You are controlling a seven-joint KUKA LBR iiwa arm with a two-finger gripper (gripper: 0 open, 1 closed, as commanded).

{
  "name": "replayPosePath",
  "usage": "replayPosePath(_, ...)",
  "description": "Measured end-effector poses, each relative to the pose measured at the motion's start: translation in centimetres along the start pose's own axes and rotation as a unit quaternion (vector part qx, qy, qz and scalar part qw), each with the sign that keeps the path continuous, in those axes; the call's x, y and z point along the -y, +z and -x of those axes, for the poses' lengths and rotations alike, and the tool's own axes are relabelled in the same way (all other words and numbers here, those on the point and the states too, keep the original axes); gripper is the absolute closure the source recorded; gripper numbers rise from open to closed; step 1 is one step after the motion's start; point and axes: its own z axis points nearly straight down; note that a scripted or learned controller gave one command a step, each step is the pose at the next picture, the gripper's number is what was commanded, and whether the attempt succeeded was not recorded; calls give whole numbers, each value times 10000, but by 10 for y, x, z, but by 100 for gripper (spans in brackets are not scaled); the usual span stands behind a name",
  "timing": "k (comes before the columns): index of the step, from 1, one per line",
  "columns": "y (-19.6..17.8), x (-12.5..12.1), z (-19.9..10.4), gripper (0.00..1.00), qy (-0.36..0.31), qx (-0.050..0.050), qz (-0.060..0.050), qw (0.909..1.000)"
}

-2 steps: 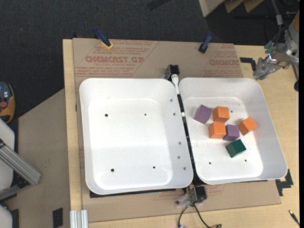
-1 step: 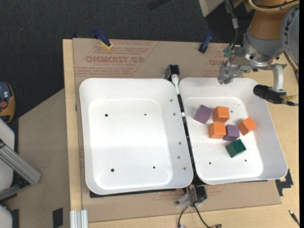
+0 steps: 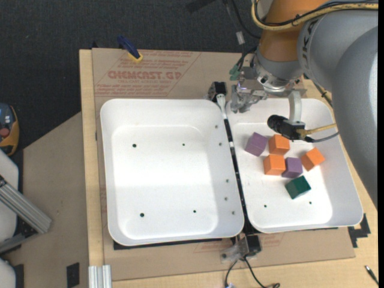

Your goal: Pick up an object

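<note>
Six blocks in the right bin (image 3: 336, 212): three orange, two purple, one green; end effector (image 3: 245, 101) state unclear

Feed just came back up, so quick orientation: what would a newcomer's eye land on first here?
The big grey arm with its orange band, reaching in at upper right, its gripper at the far edge of the right bin. Next, the cluster of blocks in that bin: three orange, two purple, one green. The left bin beside it is plain white.

Six small blocks, three orange (image 3: 275, 164), two purple (image 3: 256, 143) and one dark green (image 3: 297, 186), cluster in the right shallow white bin (image 3: 336, 212), below the end effector (image 3: 245, 101).
</note>
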Motion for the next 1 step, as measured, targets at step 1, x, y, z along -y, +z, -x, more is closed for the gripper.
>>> replayPosePath(1,-221,6,-34,100,29,20,135,9999)
